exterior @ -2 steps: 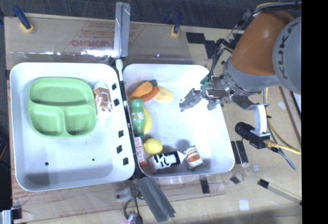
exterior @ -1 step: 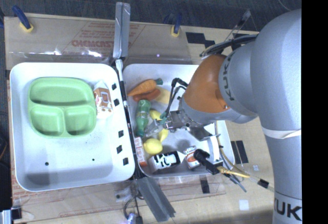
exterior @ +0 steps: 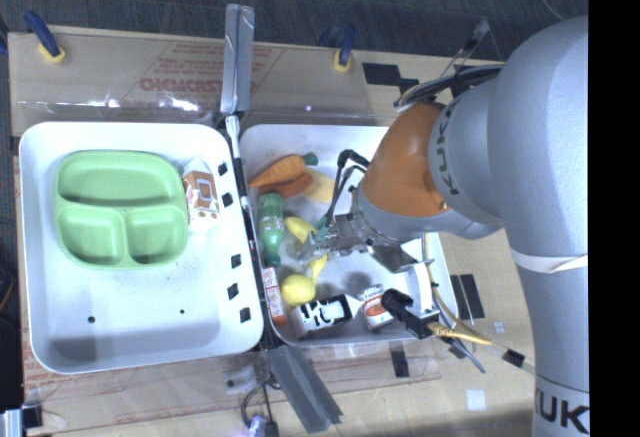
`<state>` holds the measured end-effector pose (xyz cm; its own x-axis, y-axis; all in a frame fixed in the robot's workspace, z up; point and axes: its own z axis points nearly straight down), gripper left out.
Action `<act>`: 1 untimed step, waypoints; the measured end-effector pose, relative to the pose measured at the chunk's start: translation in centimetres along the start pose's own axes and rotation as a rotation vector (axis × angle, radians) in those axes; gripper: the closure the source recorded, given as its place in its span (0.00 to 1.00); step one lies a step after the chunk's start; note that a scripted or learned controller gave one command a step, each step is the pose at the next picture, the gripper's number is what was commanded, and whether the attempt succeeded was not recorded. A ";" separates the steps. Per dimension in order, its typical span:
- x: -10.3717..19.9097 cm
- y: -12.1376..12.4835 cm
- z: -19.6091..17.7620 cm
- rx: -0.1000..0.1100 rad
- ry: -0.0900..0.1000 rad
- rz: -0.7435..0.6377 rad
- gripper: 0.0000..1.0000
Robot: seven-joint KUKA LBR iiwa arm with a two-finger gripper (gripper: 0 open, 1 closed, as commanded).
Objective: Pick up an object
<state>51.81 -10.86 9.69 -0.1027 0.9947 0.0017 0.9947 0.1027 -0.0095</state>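
Observation:
My gripper (exterior: 326, 237) hangs low in the middle of the right bin (exterior: 420, 140), beneath the grey and orange wrist. Just left of it lie a green bottle (exterior: 270, 215) and a yellow banana-like piece (exterior: 298, 228). An orange carrot (exterior: 280, 170) lies at the bin's far left. Near the front wall sit a yellow lemon (exterior: 297, 288), a black and white bottle (exterior: 325, 312) and a small red and white can (exterior: 374, 306). The arm hides the right half of this bin.
The left bin (exterior: 60, 325) holds a green divided tray (exterior: 120, 205) at its back and a small orange and white carton (exterior: 201, 197) by the dividing wall. Blue clamps (exterior: 44, 35) grip the bench's far edge.

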 end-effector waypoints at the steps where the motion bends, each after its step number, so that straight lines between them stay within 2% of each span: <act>1: 6.4 5.2 -12.8 -0.005 0.000 0.054 1.00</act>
